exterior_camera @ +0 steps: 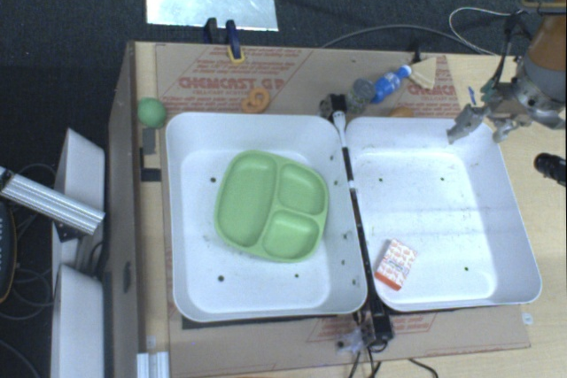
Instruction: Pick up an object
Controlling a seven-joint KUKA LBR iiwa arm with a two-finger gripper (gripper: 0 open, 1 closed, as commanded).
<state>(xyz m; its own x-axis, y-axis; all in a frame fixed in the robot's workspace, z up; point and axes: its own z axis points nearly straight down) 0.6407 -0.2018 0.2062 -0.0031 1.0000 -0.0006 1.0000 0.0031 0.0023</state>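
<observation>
My gripper [484, 125] hovers over right bin's [509, 217] far corner, fingers spread, empty. Small packet [395, 264] lies near front. Green tray [270, 205] sits in left bin [190, 217]. Blue bottle [391, 83] on cardboard [292, 71] behind.

A light green plastic tray with three compartments [269, 206] lies tilted in the left shallow white bin [199, 297], near its middle. In the right shallow white bin [509, 266], a small orange-and-white printed packet [395, 264] rests near the lower left corner. At the right edge of the frame, the grey two-finger gripper [483, 127] hangs over that bin's upper right rim, fingers spread apart with nothing between them. A small green ball [151, 111] sits on the cardboard beside the left bin's upper left corner.
</observation>
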